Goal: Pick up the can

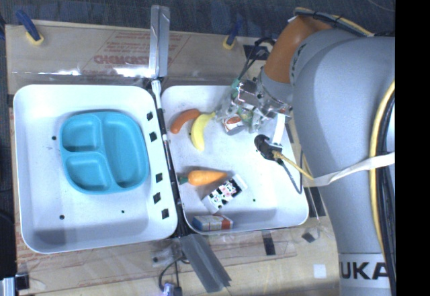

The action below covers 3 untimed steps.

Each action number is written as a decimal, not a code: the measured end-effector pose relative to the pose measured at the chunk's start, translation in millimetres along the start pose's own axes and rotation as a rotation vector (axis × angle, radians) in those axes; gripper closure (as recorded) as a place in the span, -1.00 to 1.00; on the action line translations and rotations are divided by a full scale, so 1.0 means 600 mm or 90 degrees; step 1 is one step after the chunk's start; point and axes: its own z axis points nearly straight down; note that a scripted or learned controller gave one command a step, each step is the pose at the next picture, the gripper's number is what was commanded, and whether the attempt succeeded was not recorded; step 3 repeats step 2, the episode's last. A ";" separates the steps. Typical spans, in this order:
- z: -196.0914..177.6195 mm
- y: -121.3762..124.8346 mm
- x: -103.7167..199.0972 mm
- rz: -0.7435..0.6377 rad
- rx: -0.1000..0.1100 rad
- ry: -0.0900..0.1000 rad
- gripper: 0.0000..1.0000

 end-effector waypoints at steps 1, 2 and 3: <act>-0.015 -0.002 -0.002 -0.005 0.004 -0.003 1.00; -0.115 0.014 0.003 -0.007 0.000 -0.004 1.00; -0.115 0.014 0.003 -0.007 0.000 -0.004 1.00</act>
